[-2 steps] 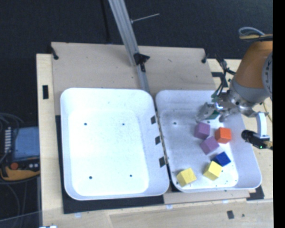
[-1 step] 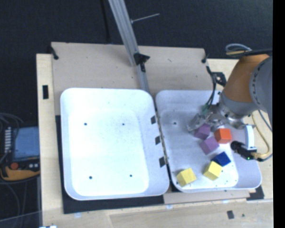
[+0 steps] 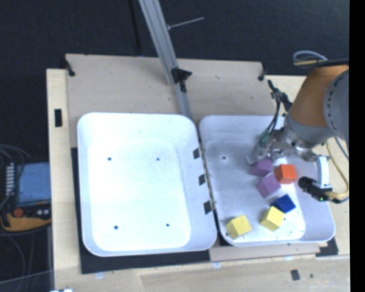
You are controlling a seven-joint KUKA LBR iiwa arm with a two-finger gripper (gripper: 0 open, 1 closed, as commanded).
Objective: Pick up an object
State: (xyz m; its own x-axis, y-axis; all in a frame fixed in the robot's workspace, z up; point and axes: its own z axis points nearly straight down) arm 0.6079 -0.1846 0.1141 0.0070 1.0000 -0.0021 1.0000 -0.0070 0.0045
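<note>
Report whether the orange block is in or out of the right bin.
In: the orange block lies inside the right bin, beside a purple block.

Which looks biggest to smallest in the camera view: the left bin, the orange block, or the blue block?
1. Left bin, by far the largest.
2. Orange block.
3. Blue block, only slightly smaller, so that ranking is unsure.

Grey arm [image 3: 336,111], orange band [image 3: 313,96], thin cables

Arm reaching in from the right, wrist bent down.
The grey arm [image 3: 336,111] with its orange band [image 3: 310,93] entered at the upper right and angled down-left; the gripper [image 3: 263,154] hung low, tip pointing left.
</note>
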